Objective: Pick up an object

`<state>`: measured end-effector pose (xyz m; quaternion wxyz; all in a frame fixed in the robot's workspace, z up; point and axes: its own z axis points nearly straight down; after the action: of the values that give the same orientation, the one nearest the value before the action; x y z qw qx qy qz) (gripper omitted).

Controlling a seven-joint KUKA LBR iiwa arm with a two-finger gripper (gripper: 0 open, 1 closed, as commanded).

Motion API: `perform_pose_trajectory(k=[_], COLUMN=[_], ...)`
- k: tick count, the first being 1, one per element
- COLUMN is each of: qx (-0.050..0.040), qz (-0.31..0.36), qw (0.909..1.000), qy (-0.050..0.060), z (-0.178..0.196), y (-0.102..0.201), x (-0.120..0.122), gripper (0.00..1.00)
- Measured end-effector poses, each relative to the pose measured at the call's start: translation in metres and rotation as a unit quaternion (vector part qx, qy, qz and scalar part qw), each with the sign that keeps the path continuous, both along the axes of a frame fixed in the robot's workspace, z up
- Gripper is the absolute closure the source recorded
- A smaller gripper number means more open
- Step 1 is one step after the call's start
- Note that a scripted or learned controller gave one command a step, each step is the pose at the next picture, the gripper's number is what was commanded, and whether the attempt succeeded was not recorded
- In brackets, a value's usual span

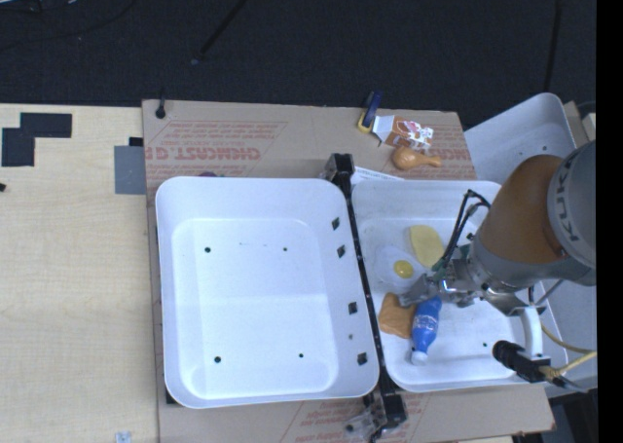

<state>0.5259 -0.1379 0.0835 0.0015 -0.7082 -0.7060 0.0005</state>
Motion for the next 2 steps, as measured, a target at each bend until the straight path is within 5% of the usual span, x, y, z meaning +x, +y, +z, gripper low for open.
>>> perform_pose_trajectory(k=[1,2], qx=[0.0000,-0.0009], qz=[0.004,0.000], qw=[1.0000,1.0000], qy=[-0.003,-0.004], z=[0.004,0.019], y=[0.048,0.044], x=[0.069,0.068], gripper=[0.00,1.00])
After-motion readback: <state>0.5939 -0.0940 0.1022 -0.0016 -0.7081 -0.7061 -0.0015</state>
